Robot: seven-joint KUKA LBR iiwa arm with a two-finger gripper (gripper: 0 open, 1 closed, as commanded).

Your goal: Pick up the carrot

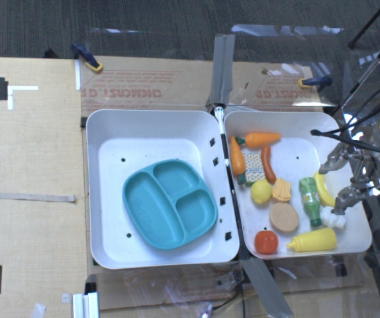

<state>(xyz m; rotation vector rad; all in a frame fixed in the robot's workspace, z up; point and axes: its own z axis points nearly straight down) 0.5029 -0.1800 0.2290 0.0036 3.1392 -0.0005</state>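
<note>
Bench's right bin [349,121]: sausage [268,163] beside carrot [261,139].

Carrot [236,155] wedged between bin wall [224,152] and sausage [267,163]; open above.

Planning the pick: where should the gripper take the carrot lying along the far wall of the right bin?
Grip the carrot at its thick orange middle, coming straight down, closing across its width. It lies flat and lengthwise along the right bin far wall, apart from the other carrot by the divider.
</note>
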